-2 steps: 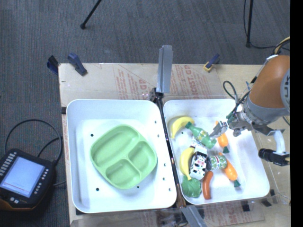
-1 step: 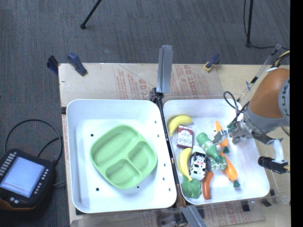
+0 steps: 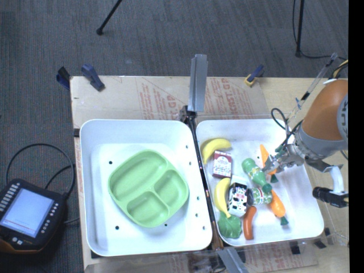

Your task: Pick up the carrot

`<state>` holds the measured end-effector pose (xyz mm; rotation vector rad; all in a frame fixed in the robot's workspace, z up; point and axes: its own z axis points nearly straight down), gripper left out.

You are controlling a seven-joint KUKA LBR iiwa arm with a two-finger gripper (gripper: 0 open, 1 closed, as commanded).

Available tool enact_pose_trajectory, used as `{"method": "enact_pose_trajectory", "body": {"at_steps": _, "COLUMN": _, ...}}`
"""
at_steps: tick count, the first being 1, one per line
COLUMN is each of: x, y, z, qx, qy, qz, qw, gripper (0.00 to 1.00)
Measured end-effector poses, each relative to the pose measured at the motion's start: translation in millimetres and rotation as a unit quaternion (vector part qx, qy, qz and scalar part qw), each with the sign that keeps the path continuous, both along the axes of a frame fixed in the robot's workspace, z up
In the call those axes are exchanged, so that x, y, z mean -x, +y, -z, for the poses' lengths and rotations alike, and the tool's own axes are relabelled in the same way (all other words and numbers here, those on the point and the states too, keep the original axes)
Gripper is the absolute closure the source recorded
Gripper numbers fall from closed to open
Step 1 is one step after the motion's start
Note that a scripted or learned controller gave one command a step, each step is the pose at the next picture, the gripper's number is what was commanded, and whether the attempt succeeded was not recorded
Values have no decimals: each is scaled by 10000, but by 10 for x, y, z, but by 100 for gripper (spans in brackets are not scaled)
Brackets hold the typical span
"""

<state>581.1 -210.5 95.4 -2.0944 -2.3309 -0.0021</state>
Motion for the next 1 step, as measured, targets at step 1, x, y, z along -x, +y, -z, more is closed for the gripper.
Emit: {"method": "enact_pose_trajectory", "body": {"at_steps": 1, "x": -107, "y": 908, "z": -885, "qx": 24, "qy": -15, "qz": -246, "qw": 9997, "gripper": 100}}
